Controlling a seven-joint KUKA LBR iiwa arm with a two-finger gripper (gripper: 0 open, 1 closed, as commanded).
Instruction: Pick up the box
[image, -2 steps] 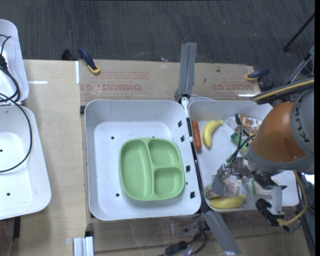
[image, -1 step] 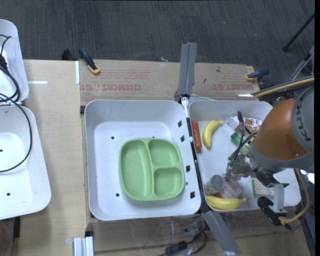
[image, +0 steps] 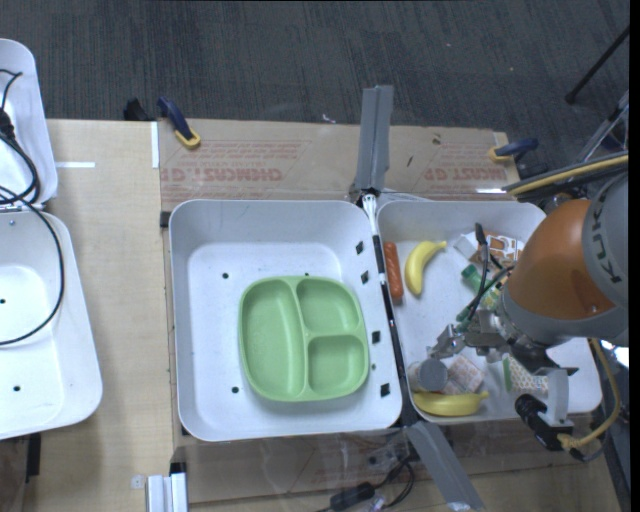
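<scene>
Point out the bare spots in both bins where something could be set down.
Left bin: a bare white strip lies between its left wall and the green divided plate, another behind the plate.
Right bin: crowded. Two bananas, an orange stick, packets and the gripper leave a small patch mid-left.

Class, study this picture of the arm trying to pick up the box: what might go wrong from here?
1. The right bin is crowded: the box lies against a banana and a grey cup, so the gripper may catch those instead.
2. The box sits near the bin's front wall, so a push could wedge it there.
</scene>
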